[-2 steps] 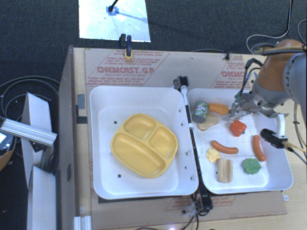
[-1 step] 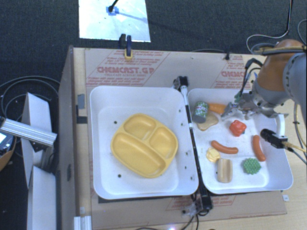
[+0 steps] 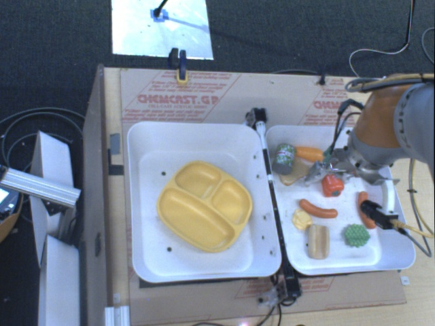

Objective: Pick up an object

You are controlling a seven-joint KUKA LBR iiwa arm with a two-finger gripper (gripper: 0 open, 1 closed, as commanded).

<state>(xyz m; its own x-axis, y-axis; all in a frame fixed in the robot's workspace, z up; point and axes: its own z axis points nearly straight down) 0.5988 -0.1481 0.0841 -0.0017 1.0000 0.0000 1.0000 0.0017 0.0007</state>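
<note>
Camera view: jaws' opening unclear, beside red toy [image 3: 332,185].

Left bin [image 3: 146,182]: well apart from the gripper [image 3: 325,172], toward the view's left. It holds one yellow divided tray [image 3: 204,204], lying flat and skewed. Black clamp [image 3: 258,119]: at the bins' shared top edge, near the gripper, up and left of it. Printed cardboard sheet [image 3: 204,97]: under both bins. Shiny plate [image 3: 136,19] on the dark carpet [image 3: 54,46]: far beyond the gripper, upper left.
</note>
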